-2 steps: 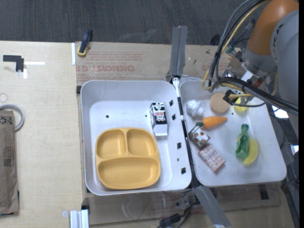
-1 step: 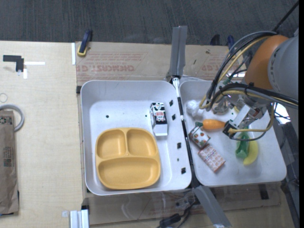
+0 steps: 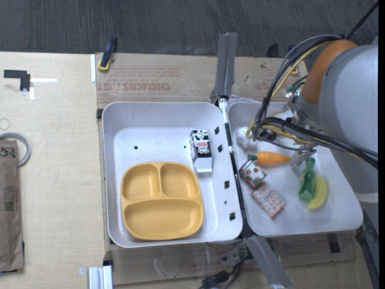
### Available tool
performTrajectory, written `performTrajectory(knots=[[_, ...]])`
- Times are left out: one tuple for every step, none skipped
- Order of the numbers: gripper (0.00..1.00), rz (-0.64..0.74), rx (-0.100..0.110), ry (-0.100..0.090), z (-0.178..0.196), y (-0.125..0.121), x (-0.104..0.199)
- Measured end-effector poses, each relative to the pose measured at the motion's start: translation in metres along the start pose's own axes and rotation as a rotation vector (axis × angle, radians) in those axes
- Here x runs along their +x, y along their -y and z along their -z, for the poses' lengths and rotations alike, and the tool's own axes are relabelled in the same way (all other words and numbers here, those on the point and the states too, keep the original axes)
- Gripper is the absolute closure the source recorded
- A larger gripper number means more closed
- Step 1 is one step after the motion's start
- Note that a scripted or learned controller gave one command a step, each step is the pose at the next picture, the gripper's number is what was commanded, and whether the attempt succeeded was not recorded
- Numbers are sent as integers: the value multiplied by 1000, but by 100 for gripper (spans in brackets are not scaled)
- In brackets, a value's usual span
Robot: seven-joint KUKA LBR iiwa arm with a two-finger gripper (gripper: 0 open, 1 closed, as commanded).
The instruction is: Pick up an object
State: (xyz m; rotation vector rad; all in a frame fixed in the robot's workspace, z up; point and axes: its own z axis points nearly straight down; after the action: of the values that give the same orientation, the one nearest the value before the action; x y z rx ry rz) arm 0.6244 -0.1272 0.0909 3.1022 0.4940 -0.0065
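Yellow divided plate (image 3: 161, 200) one, carrot (image 3: 274, 159) one, cartons (image 3: 201, 150) three

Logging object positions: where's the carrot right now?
The carrot lies in the right bin, toward its upper left, just above the strawberry carton and left of the green bottle.

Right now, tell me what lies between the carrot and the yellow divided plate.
In the camera view, between the carrot and the yellow divided plate stand a small carton and the bins' adjoining walls.
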Motion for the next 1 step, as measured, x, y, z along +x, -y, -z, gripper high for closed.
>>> performTrajectory(knots=[[0,-112,0,-1,67,-31,13]])
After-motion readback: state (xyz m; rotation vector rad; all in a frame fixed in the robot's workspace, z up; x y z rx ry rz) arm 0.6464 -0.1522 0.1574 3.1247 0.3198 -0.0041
